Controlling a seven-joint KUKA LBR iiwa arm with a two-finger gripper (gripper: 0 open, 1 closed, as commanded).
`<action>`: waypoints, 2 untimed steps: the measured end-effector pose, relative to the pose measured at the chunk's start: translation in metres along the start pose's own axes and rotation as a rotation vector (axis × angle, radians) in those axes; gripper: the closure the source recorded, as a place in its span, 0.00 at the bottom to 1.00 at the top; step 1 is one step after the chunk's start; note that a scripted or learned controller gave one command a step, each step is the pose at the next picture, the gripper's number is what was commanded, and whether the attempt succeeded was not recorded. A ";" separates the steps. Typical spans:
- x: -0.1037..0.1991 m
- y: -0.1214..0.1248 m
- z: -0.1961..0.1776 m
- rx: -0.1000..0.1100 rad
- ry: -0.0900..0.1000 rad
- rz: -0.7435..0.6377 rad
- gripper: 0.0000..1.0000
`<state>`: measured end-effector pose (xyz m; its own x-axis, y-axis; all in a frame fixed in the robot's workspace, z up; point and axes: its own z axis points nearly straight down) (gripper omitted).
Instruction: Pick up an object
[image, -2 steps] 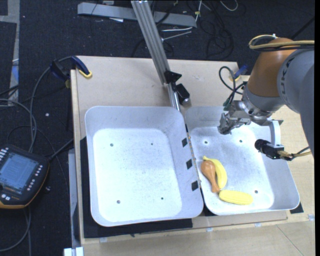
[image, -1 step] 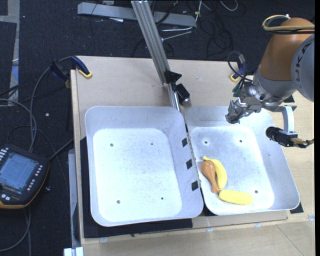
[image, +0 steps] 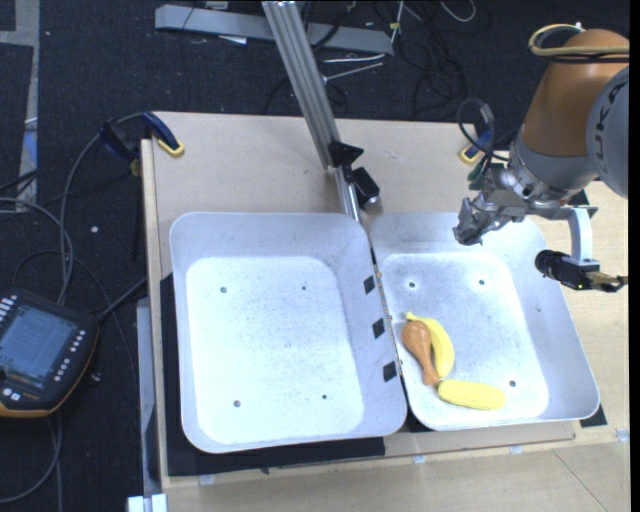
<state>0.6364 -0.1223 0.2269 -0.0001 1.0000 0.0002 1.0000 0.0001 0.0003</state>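
Below my end effector (image: 470, 235), well apart, lies a yellow banana toy (image: 434, 343). I cannot tell its state. I'd grab its light, smooth middle.

The grey arm (image: 590, 100) enters from the right, its orange band bulging just above the wrist. From there the wrist angles down and to the left, ending in the two-finger gripper (image: 470, 232), which hangs dark and compact below it. The fingertips point down and slightly left; whether the fingers are parted or closed cannot be made out. Nothing shows between them.
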 end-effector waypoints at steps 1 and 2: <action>0.048 -0.018 0.009 0.001 0.001 -0.003 1.00; 0.106 -0.040 0.011 0.001 0.001 -0.004 1.00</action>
<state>0.5960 -0.0168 0.2160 -0.0045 1.0000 0.0012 1.0000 0.0045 -0.0008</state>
